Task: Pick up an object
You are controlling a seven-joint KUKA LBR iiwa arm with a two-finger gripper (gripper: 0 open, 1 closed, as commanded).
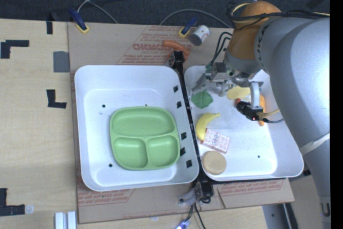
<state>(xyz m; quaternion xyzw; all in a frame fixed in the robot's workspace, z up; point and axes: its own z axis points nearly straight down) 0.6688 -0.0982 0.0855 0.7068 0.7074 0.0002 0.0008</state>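
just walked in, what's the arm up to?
The arm has its gripper down at the far end of the right bin, just above a green object. Nothing is visibly held. A banana, a pink packet and a round tan item lie nearer in that bin. The left bin holds a green divided plate.

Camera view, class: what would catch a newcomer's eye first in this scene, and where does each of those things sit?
The big grey arm with its orange band fills the right side, its gripper low over the far end of the right bin. The green divided plate lies alone in the middle of the left bin. In the right bin, a banana, a green leafy piece, a small packet and a round tan item lie along the left wall.
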